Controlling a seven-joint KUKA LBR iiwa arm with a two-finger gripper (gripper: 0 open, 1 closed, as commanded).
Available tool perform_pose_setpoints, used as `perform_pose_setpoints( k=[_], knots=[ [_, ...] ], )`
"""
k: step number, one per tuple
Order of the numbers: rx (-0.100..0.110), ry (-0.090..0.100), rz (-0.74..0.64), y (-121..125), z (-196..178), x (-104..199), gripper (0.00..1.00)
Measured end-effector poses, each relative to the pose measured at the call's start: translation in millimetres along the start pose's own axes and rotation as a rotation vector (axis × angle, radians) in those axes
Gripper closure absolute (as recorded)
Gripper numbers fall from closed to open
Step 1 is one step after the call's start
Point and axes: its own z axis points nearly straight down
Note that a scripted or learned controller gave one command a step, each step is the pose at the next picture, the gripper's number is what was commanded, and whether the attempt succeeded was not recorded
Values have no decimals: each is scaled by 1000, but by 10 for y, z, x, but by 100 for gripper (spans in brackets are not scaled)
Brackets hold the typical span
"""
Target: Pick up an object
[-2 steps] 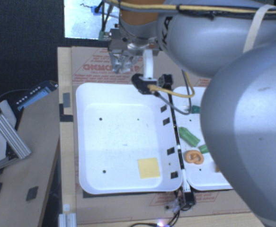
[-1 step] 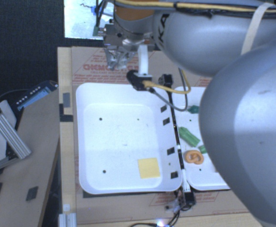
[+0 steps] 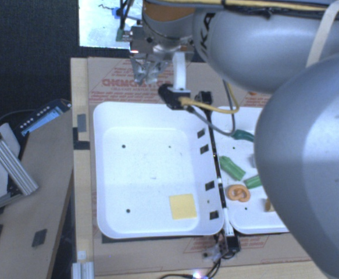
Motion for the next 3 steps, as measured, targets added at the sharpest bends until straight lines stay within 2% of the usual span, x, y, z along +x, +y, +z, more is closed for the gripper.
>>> perform_pose_setpoints(
  k=[2,3],
  knots=[
    [1,1,-1,-250,-425,5,100],
    [1,1,-1,-498,-725,9,100]
  ],
)
